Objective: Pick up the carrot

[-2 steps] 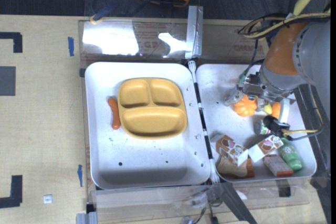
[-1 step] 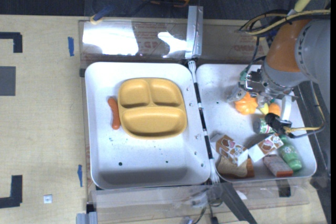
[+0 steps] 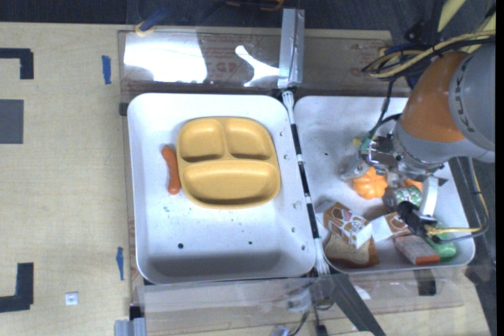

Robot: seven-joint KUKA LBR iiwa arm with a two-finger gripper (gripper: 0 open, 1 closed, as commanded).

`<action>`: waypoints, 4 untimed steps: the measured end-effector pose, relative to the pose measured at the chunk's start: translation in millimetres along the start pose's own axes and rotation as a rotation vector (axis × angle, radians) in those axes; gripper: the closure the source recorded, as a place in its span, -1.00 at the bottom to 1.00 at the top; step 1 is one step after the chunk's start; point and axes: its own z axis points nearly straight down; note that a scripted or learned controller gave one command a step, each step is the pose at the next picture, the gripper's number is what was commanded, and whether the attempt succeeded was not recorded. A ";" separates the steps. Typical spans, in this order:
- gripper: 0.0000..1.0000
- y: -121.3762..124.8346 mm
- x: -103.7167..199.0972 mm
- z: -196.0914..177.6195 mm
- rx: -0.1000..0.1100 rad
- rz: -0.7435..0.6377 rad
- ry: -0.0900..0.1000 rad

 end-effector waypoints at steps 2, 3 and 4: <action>1.00 0.8 120.3 -105.1 0.011 0.199 -0.004; 1.00 -30.0 106.0 -114.8 0.017 0.165 -0.004; 1.00 -4.4 120.0 -97.1 0.011 0.134 -0.004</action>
